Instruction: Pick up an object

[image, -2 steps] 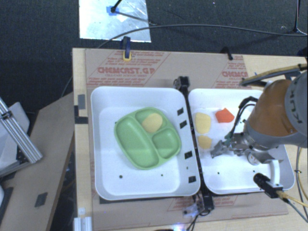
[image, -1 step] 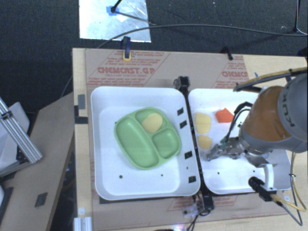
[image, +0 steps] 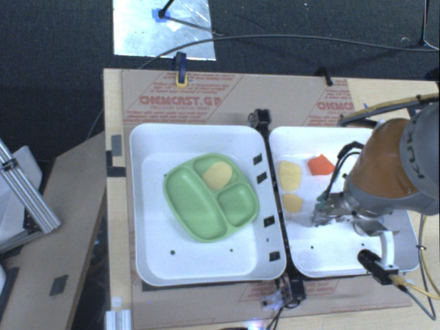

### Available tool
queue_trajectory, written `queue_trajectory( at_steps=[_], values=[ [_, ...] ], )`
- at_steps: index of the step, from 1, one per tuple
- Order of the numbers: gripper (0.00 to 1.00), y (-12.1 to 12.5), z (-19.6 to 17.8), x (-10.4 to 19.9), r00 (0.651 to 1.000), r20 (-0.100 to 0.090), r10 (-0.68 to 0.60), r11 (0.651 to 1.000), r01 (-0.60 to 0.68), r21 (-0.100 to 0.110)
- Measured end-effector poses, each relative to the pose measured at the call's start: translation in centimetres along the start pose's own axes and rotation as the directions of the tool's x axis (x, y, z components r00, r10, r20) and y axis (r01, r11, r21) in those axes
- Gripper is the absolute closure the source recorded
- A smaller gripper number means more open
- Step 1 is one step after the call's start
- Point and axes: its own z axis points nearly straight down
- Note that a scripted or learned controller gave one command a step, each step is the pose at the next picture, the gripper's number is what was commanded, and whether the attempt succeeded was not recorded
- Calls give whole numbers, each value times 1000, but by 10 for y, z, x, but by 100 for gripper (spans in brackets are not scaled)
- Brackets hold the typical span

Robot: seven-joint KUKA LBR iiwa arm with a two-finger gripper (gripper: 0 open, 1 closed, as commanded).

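So the arm (image: 388,170) is down in the right bin (image: 309,263) and the end effector (image: 323,212) sits low over the bin floor, just at 3 o'clock of the small yellow piece (image: 293,202). Honestly can't tell if it's released or clenched, that part is a dark blur under the wrist, and nothing visibly sits in it. Candidates for the pick: that small yellow piece, a bigger yellow piece (image: 289,174) at 12 o'clock of it, and an orange piece (image: 320,164) further toward 1 o'clock. My take on doing this well: go for the small yellow one since it's closest, shift toward 9 o'clock so it's centred, drop straight down, and lift slowly, because flat pieces like these probably slip out easily. Pose-wise the arm comes in from 3 o'clock, orange band bulging over the bin, wrist bent downward. The left bin (image: 148,253) holds a green divided plate (image: 199,208) with another yellow piece (image: 218,174) in its top compartment.
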Motion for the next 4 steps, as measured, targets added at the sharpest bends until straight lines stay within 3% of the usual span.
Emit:
queue_trajectory(
  at_steps=[2,3,4],
  values=[
    [100,6,-111,-11,1000,2,-3,1000,3,-6],
    [100,8,-143,-11,1000,2,-4,1000,4,-4],
    [100,30,-133,31,1000,0,-8,1000,8,-1]
  ],
)
